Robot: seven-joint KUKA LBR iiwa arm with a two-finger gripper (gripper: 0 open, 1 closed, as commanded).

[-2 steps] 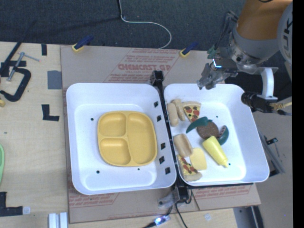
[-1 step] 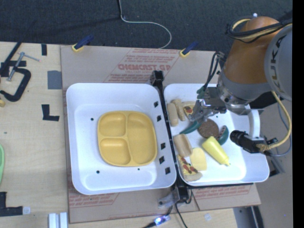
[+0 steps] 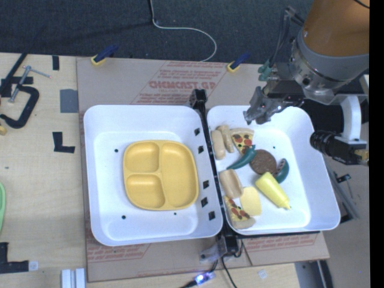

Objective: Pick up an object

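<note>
The right bin (image 3: 300,215) holds several toy foods: a hot dog bun (image 3: 219,141), a pizza slice (image 3: 242,140), a green pepper (image 3: 244,159), a brown cookie (image 3: 263,161), a yellow cone-shaped piece (image 3: 273,189), a bread roll (image 3: 231,183) and another pizza slice (image 3: 236,211). My gripper (image 3: 258,113) hangs over the bin's far edge, above and right of the upper pizza slice. Its fingers are slightly apart with nothing between them.
The left bin (image 3: 102,137) holds a yellow divided plate (image 3: 161,174). A black clamp (image 3: 18,104) lies at the bench's far left. A white cable (image 3: 180,29) runs across the dark backdrop. Blue-and-yellow clips (image 3: 105,54) pin the cardboard's far edge.
</note>
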